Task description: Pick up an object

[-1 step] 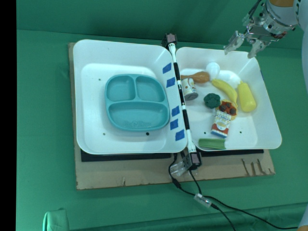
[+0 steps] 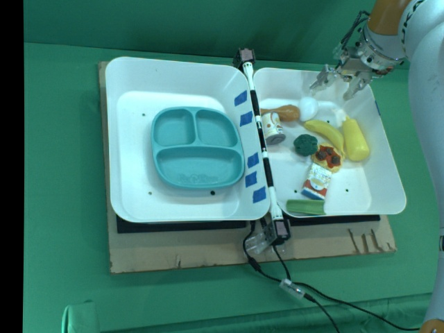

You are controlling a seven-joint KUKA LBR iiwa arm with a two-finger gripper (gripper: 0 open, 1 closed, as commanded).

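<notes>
My gripper (image 2: 340,85) hangs above the back edge of the right bin (image 2: 378,189), its fingers spread open with nothing between them. Below and slightly left of it lie a white round object (image 2: 309,107) and a chicken drumstick (image 2: 283,112). A banana (image 2: 325,132) and a yellow piece (image 2: 355,139) lie just in front of the gripper. Further forward are a dark green broccoli (image 2: 305,143), a small can (image 2: 272,127), a pizza slice (image 2: 327,157) atop a small carton (image 2: 316,180), and a green cucumber piece (image 2: 306,207).
The left bin (image 2: 132,89) holds a teal divided plate (image 2: 198,147). A black divider bar with blue tape (image 2: 258,137) runs between the bins. Cables (image 2: 291,290) trail off the bench front. Bare bin floor lies at the right bin's front right.
</notes>
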